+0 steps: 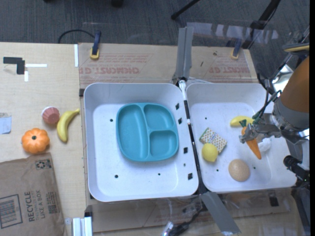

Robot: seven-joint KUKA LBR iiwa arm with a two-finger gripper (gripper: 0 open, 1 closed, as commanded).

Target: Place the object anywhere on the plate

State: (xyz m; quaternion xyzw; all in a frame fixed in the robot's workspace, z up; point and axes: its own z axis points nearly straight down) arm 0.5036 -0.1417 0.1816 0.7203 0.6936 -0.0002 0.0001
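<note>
Nearest the lens, at the bench's front left: brown paper bag [24, 198] with recycling print. Next back, in the right bin [216, 183]: tan egg [239, 171], then yellow lemon [210, 152], with a checkered pad [213, 139] touching the lemon's far side.

Just right of those, toward the bin's right wall: orange carrot [255, 149], tip pointing at the near edge. Judged to be the task's thing, being directly under the tool. Probably a toy: light, stiff, smooth-skinned, not fragile, apt to slip along its taper. Best taken across the thick upper end, square to its length, not at the narrow tip.

Directly above the carrot's thick end: gripper [249, 132], hanging from the grey wrist with its orange band at the right. Seems to touch or nearly touch the carrot's top, though wires and metalwork crowd that spot. Spread or pinched: cannot tell. No claim of a hold.

Just beyond the gripper: small yellow banana [239, 121]. Level with all this, in the left bin [98, 181]: teal divided plate [147, 132], three compartments, nothing on it, well apart from the carrot across the joined bin walls.

Farther left on the bare bench: pumpkin [35, 140], larger banana [66, 125], pink cupcake [50, 115]. Farthest: two clamps [95, 50] on the cardboard's back edge.
</note>
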